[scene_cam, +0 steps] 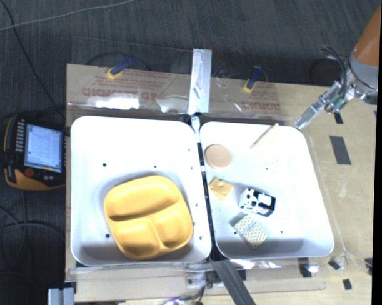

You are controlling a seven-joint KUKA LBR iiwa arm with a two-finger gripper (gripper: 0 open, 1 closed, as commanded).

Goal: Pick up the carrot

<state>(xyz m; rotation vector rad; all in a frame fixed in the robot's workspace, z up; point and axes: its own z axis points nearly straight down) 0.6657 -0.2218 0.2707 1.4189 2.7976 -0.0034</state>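
My gripper (306,118) hangs at the upper right, over the bench just past the far right corner of the right bin (315,184), with nothing visibly in it. The arm's orange band (372,33) is at the top right edge. A thin pale stick (263,137) lies slanted on the right bin's floor near its far wall, a short way left of the gripper. Further left and nearer lie a round tan disc (218,156) and a small yellow block (220,188).
A black-and-white object (258,202) and a checkered packet (251,231) lie in the right bin's near half. A yellow divided plate (149,215) sits in the left bin (97,145). A handheld pendant (34,151) lies off the bench at left.
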